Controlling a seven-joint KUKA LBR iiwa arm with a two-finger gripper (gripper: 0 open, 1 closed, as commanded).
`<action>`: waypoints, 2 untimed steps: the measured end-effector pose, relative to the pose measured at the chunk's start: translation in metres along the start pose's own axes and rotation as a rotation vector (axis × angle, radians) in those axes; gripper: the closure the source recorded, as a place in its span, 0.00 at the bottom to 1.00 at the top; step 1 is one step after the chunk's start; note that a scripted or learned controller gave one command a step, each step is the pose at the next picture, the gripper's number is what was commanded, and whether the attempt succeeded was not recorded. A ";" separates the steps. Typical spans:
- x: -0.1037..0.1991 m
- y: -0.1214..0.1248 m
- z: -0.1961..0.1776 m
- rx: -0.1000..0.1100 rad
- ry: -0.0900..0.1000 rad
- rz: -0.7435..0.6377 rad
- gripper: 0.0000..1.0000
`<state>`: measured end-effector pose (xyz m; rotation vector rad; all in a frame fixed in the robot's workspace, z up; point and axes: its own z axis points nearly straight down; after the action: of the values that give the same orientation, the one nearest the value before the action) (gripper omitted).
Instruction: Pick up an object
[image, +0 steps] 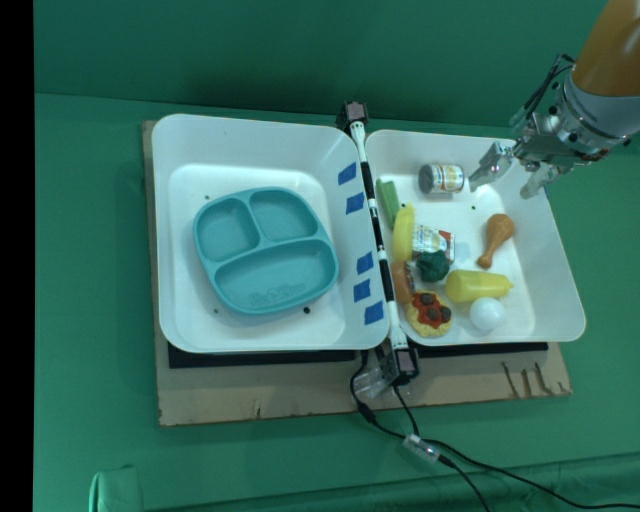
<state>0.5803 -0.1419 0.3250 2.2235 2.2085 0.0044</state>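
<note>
My gripper (514, 172) hangs over the far right part of the right bin (560, 290), its two fingers spread open with nothing between them. Just left of it lies a small can (441, 178) on its side. Below it rests a chicken drumstick (495, 238). Nearer the bin's front lie a yellow squash (476, 286), a white egg (487, 314), a pizza slice (429, 313), a broccoli floret (432, 266), a small packet (430, 240), a banana (402, 233) and a green cucumber (387, 197).
The left bin (180, 150) holds a teal divided plate (265, 250). A divider strip with blue tape marks (362, 235) runs between the bins. Cables (420, 440) trail off the cardboard base at the front.
</note>
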 end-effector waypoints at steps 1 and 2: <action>0.027 -0.003 0.123 -0.022 -0.003 0.002 0.00; 0.043 -0.041 0.129 -0.042 -0.006 0.006 0.00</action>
<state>0.5409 -0.0990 0.1959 2.2054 2.1778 0.0433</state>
